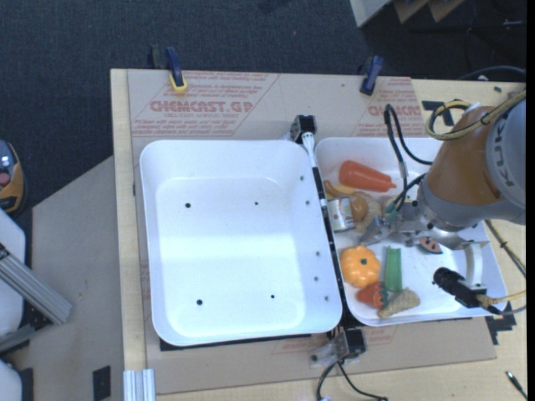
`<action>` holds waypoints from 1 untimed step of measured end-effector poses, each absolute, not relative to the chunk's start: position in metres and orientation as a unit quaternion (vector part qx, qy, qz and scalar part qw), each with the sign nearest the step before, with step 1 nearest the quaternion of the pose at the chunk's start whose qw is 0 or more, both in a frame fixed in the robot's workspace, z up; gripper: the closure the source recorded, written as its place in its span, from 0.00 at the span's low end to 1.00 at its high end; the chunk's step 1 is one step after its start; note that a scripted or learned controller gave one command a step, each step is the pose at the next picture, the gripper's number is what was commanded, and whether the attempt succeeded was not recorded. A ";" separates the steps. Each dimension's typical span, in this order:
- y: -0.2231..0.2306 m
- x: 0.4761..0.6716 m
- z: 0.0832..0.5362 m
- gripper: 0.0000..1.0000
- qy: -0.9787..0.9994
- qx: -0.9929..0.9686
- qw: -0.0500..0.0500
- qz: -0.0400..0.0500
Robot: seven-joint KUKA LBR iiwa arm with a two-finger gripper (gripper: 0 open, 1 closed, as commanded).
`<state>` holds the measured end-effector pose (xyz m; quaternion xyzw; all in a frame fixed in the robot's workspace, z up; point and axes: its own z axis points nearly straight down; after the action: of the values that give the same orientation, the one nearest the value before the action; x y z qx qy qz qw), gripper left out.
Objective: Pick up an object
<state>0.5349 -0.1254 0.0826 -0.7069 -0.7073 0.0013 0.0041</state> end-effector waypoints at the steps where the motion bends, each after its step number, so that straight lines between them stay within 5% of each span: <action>1: -0.106 0.580 0.085 0.00 -0.708 -0.706 -0.003 0.000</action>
<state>0.5797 -0.1056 0.0851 -0.7064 -0.7078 0.0002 -0.0032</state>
